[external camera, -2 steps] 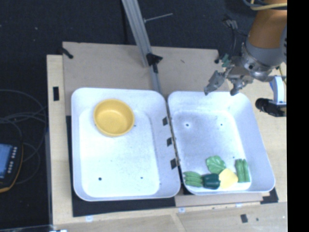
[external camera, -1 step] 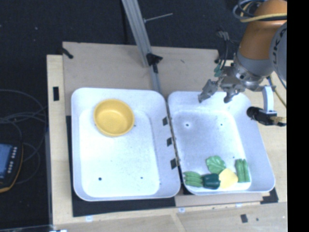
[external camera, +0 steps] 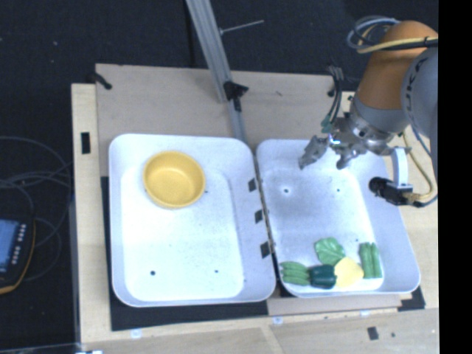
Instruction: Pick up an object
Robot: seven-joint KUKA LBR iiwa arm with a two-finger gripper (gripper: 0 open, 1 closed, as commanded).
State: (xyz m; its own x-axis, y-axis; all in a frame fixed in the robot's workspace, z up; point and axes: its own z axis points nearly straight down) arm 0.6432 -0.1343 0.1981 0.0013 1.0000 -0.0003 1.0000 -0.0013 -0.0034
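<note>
Tan bench [external camera: 162, 94], two white bins. Gripper [external camera: 324, 153] at right bin [external camera: 391, 227] twelve o'clock, fingers spread, empty; green pieces [external camera: 328, 251] clustered six o'clock, awaiting pick.

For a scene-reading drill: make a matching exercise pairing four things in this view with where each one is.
Things:
1. yellow bowl
2. gripper
3. pile of green and yellow items
4. grey pole

Places:
A. near end of the right bin
B. above the far end of the right bin
C. far left part of the left bin
D. slanting over the bench behind the bins

Pairs: 1-C, 2-B, 3-A, 4-D
</note>
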